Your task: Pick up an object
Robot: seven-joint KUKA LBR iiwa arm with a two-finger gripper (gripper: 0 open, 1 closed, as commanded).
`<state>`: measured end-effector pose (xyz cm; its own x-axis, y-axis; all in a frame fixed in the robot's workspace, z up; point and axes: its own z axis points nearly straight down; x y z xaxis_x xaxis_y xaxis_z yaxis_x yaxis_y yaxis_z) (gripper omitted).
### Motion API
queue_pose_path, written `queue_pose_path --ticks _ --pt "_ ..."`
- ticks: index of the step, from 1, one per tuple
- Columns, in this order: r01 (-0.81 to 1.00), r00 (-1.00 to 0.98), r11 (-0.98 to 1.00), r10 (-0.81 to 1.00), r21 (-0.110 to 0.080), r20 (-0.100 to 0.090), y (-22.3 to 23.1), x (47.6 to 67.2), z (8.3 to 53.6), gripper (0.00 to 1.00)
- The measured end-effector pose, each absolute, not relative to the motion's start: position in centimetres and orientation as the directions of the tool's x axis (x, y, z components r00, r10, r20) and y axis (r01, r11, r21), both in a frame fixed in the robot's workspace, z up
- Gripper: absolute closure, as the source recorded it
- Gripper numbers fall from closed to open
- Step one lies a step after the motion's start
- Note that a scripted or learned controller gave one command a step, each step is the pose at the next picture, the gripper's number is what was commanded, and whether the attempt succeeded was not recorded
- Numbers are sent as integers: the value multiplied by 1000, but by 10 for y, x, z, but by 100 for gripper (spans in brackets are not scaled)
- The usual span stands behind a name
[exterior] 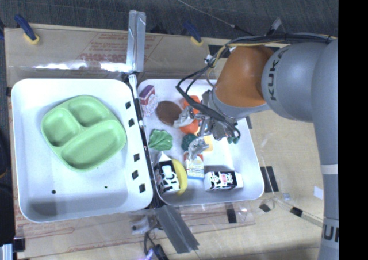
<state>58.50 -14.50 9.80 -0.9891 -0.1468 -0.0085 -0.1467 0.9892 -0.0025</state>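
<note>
Gripper (198,138) is lowered into the right bin (250,167), among crowded toy food near a green leaf toy (160,139). Finger state cannot be determined; clutter probably obscures it. The green divided plate (83,132) occupies the left bin (34,195).

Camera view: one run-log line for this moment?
phase: reach | gripper: low in right bin, over toy clutter, grasp unclear | left bin: green divided plate | near edge: cow-print cartons, banana
</note>
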Motion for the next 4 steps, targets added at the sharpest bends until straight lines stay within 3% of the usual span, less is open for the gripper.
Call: queue_pose_path --ticks 1,2,3,4 --pt "-33 -999 999 -33 -1 -5 -120 594 94 0" --pt "-162 -987 987 -162 1 0 -104 520 92 0" --pt "-263 -965 965 -263 0 -3 -95 588 93 0" --pt "-206 -979 979 -206 0 0 -107 564 92 0"
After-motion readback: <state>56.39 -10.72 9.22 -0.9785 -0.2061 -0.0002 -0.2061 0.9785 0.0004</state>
